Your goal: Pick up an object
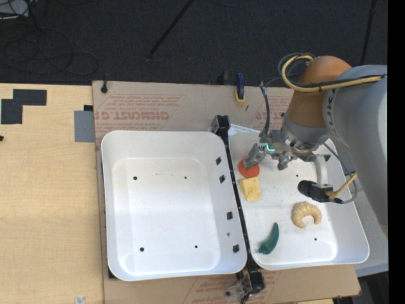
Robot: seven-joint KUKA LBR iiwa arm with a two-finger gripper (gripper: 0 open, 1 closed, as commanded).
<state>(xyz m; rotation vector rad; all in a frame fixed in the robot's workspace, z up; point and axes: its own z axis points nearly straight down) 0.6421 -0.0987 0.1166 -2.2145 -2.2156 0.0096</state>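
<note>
The right white bin [345,249] holds a red-orange round piece [248,168] by the divider, with a yellow block [252,190] just in front of it. A tan croissant [306,214] lies further right, and a teal-green curved piece [269,239] sits near the front. My gripper [269,158] hangs low over the back of this bin, open, with nothing between its fingers. Its left finger [256,154] stands right at the upper edge of the red-orange piece.
The left white bin [114,170] sits beside the right one, parted from it by a black divider strip [229,189]. Both rest on a cardboard sheet [158,109]. The grey arm [354,106] comes in from the right over the right bin's far corner.
</note>
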